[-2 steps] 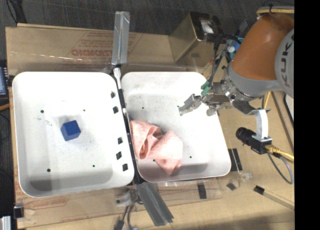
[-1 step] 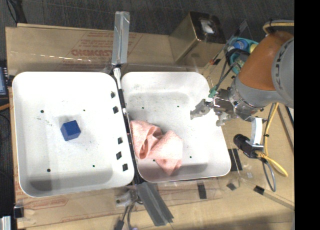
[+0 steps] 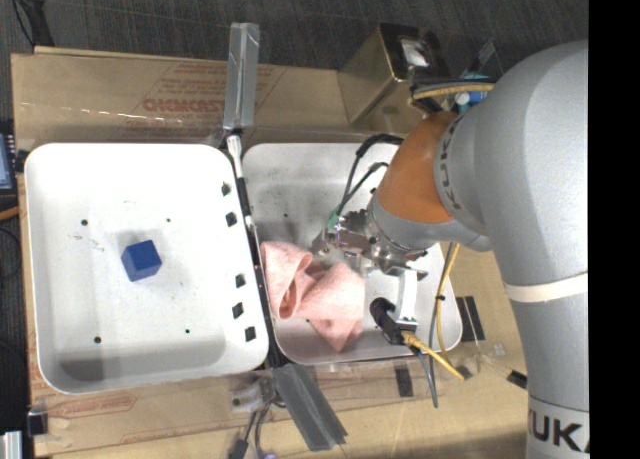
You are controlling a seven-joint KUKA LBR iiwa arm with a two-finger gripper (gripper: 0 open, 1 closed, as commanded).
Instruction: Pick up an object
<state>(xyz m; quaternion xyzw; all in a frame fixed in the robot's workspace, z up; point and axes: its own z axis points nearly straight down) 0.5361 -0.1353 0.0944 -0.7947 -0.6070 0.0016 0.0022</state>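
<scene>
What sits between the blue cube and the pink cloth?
In the camera view, bare white floor of the left bin, then the divider where both bins meet, separate the blue cube from the pink cloth.

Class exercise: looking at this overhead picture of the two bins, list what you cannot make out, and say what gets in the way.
1. The gripper: the grey arm's wrist covers its fingers, so open or shut is unclear.
2. The crumpled pink cloth: its right edge runs under the wrist hardware.
3. The right white bin: the arm hides much of its floor.
4. The small blue cube in the left white bin: too small for surface detail.
</scene>
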